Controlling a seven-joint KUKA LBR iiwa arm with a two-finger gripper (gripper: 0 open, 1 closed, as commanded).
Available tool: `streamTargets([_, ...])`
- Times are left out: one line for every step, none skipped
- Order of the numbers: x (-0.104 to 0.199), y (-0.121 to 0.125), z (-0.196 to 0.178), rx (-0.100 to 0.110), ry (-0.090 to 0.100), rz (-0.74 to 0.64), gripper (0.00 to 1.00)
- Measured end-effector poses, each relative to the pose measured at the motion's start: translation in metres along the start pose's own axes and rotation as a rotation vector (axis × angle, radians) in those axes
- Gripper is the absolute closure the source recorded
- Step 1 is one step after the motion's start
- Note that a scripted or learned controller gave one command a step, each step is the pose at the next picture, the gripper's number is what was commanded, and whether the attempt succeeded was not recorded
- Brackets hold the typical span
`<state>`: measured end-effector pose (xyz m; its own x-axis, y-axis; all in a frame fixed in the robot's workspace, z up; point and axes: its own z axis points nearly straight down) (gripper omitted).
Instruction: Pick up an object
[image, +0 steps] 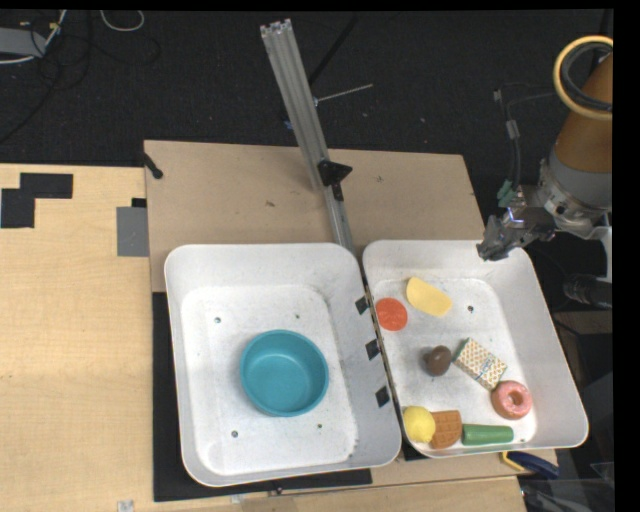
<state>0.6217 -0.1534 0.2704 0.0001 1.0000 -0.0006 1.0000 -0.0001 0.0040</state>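
Observation:
The right bin (545, 330) holds several small objects: a yellow lump (428, 296), an orange-red disc (391, 315), a dark brown ball (436, 360), a checkered box (480, 363), a pink ring (511, 399), a yellow ball (419, 424), an orange-brown block (446, 428) and a green stick (486, 434). My gripper (497, 243) hangs over the right bin's far right corner, away from all of them. Nothing shows between its fingers.
A teal bowl (284, 372) sits in the left bin (200, 300). A slanted metal rail (305, 125) runs from the top down to the gap between the bins. Black clips (371, 348) line the divide. Brown board lies behind the bins.

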Motion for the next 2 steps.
streamTargets([0.057, -0.011, 0.014, 0.005, 0.001, -0.004, 1.0])
streamTargets([0.106, -0.015, 0.018, 0.005, 0.001, -0.004, 1.0])
